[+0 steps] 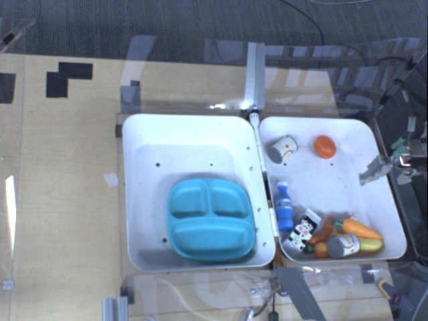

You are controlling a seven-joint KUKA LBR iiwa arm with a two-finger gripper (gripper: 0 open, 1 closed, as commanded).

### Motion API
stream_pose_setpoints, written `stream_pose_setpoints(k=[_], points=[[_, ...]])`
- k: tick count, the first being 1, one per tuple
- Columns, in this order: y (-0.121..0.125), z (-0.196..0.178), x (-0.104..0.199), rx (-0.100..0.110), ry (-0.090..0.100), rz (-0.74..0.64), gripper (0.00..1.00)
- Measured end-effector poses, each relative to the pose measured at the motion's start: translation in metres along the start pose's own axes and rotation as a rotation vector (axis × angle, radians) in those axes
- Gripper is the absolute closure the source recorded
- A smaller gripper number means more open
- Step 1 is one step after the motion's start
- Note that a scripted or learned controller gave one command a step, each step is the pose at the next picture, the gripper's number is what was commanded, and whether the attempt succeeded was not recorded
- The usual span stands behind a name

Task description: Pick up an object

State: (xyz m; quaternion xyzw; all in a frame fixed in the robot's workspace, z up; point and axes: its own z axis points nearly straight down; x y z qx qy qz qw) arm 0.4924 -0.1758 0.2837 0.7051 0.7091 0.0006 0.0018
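Just gripper (374,172) over bin rim (386,162)

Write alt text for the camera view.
Two white bins sit side by side: the left bin holds a blue divided plate, the right bin a blue bottle, an orange ball, a cup and a carrot.

- The 2 white bins (137,199) look like smooth, slightly glossy plastic.
- The blue divided plate (210,219) looks like matt moulded plastic.
- The bench top (60,179) shows pale wood grain with a smooth finish.
- The blue bottle (284,209) looks like shiny plastic.
- The orange ball (325,146) has a smooth, dull skin.
- The floor (167,9) beyond looks like rough grey carpet.
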Motion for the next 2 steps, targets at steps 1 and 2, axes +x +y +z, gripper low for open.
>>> stream_pose_setpoints(k=[1,2], points=[[0.002,-0.011,0.001,-0.006,-0.002,-0.005,1.0],[0.066,-0.105,0.042,-0.003,0.0,-0.19,1.0]])
